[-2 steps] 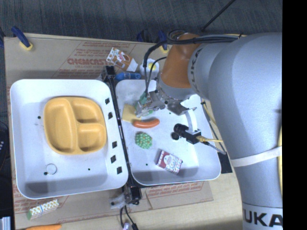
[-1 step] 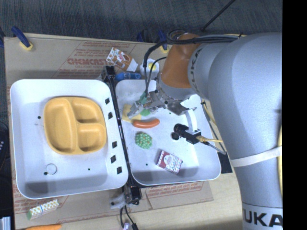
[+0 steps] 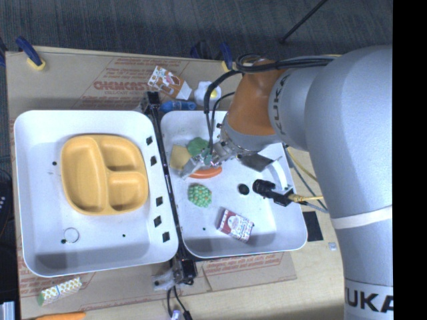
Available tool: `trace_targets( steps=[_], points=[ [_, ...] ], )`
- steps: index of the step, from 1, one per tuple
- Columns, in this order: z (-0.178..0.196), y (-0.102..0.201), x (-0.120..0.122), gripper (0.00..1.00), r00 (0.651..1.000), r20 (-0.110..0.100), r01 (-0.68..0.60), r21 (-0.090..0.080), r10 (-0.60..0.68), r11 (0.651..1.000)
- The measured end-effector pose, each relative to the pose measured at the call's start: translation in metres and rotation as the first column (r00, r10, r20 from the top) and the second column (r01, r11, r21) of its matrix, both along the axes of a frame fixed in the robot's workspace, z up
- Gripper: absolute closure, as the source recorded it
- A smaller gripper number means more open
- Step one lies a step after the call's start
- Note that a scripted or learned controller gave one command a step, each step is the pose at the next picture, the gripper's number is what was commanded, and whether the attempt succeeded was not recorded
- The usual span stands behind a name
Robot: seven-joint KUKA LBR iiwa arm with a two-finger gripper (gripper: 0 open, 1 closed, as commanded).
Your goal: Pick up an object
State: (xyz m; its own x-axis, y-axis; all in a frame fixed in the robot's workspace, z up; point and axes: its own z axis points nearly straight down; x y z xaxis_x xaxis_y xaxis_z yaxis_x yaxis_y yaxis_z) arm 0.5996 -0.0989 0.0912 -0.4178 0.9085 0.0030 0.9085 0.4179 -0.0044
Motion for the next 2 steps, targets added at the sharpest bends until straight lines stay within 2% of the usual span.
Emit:
trace_targets(
  steps=[1,2],
  points=[
    [0.001,-0.003,0.004,0.00,0.914,0.003,0.405,-0.002,-0.405,0.914],
    [0.001,0.006,0.028,0.00,0.968,0.004,0.251,-0.001,-0.251,0.968]
  ],
)
